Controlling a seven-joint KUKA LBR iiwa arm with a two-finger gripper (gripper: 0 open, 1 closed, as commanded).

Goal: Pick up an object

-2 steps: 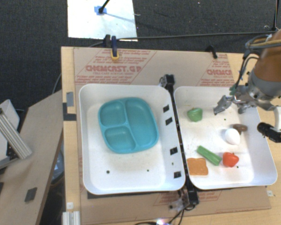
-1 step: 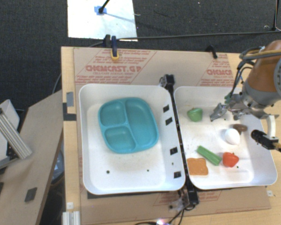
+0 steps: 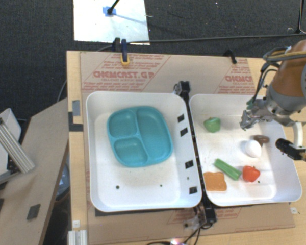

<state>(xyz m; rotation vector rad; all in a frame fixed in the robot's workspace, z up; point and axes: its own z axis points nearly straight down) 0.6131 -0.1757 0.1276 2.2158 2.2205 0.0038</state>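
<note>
The right bin [image 3: 275,190] holds several toy foods. A green pepper-like piece [image 3: 212,124] lies at its upper left. Near the middle right, a white egg [image 3: 253,148] touches a small brown piece [image 3: 260,138]. Toward the front are a green cucumber-like stick [image 3: 227,169], a red piece with a green stem [image 3: 251,173] and a flat orange piece [image 3: 215,181]. My gripper [image 3: 246,121] hangs over the bin's upper right part, just above and left of the brown piece and to the right of the green pepper. Nothing visible is held in it.
The left bin [image 3: 99,188] holds a teal divided plate [image 3: 139,135]. A black-clipped rim [image 3: 188,137] separates the two bins. The grey and orange arm [image 3: 290,80] comes in over the right bin's far right corner. White paper [image 3: 110,11] lies beyond the bench.
</note>
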